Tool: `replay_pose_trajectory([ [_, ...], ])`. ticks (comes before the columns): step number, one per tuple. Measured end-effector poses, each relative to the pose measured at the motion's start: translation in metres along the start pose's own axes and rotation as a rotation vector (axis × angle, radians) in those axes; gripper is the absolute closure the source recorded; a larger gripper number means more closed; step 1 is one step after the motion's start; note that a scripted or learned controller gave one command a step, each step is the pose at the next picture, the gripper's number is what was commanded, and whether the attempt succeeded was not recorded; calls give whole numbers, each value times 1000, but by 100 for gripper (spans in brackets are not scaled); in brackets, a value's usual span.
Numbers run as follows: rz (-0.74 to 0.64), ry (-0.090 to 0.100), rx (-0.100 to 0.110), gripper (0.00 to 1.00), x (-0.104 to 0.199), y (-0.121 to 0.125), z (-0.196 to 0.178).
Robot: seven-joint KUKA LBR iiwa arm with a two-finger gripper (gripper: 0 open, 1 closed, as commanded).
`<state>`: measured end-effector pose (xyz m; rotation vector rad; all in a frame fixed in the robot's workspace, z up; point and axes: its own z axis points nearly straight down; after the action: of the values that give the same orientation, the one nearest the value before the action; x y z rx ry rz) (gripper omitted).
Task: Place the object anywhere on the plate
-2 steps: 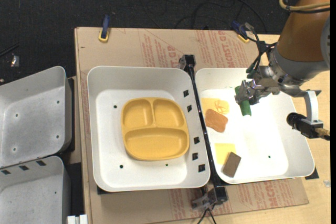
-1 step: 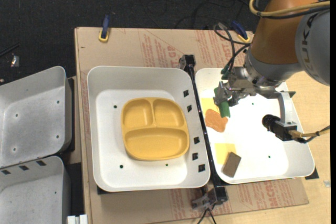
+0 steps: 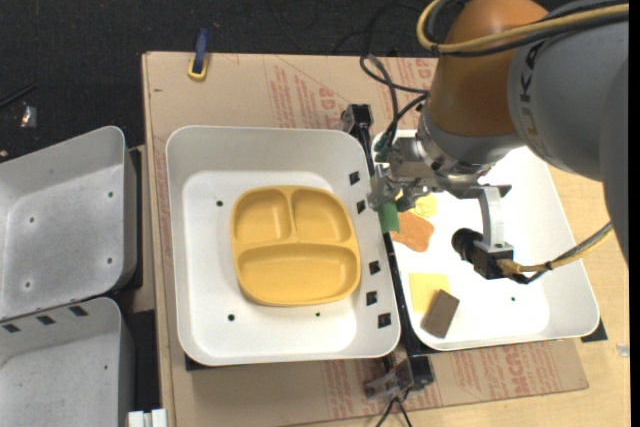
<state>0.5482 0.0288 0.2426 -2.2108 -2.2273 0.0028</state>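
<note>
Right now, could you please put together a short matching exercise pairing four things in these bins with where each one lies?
Things:
1. divided yellow plate
2. orange piece
3. brown block
4. blue and yellow clamp

Places:
A. near the front edge of the right bin
B. on the brown board behind the bins
C. in the middle of the left bin
D. in the right bin, close to the wall between the bins, just below the pincer

Pairs: 1-C, 2-D, 3-A, 4-B
</note>
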Motion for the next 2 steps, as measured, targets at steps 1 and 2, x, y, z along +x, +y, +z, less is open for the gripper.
replay_pose_trajectory([
  [1,-1,0,-3,100,61,-6,0],
  [2,1,-1,0,100,100,-10,21],
])
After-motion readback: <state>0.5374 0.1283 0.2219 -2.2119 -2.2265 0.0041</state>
